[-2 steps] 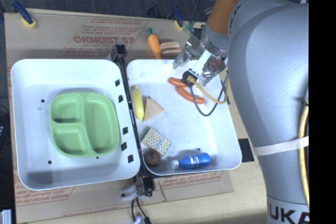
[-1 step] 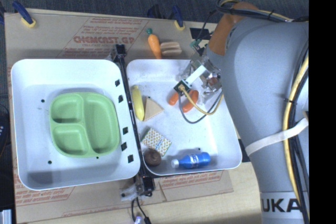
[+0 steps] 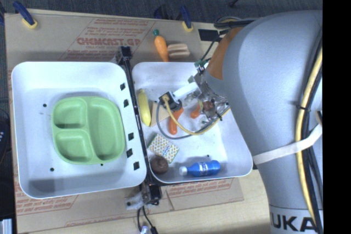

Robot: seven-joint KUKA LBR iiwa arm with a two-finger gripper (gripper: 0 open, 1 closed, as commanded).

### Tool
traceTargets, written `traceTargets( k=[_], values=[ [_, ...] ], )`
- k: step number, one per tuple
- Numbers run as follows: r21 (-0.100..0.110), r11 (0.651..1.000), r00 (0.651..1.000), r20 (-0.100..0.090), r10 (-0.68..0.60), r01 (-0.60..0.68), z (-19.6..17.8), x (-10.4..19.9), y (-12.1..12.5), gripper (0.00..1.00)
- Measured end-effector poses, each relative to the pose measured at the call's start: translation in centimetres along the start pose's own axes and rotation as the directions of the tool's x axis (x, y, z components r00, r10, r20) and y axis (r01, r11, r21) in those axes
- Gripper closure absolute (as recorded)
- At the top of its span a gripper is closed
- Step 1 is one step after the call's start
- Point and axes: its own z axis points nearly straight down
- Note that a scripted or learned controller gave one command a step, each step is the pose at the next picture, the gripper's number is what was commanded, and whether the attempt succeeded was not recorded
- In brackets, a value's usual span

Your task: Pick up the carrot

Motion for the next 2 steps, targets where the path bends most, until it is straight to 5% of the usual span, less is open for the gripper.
traceTargets(
  k=[1,2],
  values=[
    [-0.001,1.000,1.000,-0.003,-0.023,0.023,0.25,3.42,-4.49,0.00],
    [0.003,1.000,1.000,0.001,-0.029,0.029,-0.72,3.39,-4.56,1.00]
  ],
)
